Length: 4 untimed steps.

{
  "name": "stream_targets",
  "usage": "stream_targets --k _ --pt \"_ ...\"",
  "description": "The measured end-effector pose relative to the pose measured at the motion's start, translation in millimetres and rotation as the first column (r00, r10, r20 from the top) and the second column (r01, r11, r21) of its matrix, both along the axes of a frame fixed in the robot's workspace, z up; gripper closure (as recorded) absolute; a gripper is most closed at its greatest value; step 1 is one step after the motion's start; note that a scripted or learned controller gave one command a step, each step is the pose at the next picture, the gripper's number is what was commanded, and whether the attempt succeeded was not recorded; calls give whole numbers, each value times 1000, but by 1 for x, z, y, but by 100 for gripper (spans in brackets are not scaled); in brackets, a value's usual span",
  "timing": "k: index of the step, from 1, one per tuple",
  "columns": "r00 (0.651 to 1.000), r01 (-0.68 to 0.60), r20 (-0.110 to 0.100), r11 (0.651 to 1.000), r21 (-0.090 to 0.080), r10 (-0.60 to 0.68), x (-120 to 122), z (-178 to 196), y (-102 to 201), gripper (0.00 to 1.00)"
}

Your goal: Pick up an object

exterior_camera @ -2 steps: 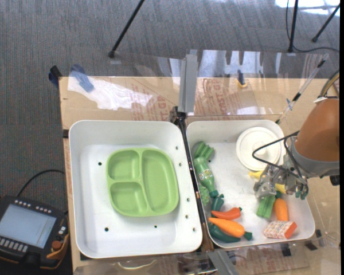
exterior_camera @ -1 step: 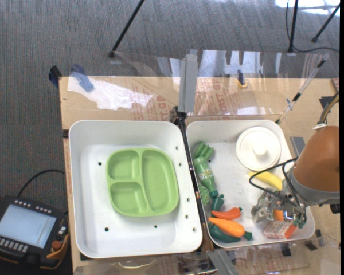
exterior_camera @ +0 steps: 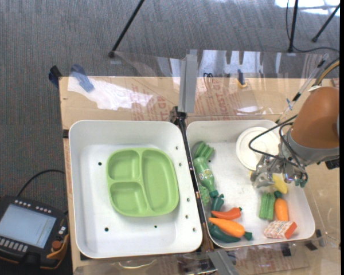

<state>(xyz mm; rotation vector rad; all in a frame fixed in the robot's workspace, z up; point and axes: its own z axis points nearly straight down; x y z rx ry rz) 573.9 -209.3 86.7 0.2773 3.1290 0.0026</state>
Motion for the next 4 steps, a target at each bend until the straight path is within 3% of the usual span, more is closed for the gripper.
stream_targets --k 1,2,3,4 --pt "1000 0 -3 1000 1 0 -1 -1 0 0" --pt "995 102 -4 995 1 -102 -60 -1 0 0" --pt "995 98 -7 995 3 -98 -59 7 1 100" --pt "984 180 -6 984 2 -180 -41 -2 61 100"
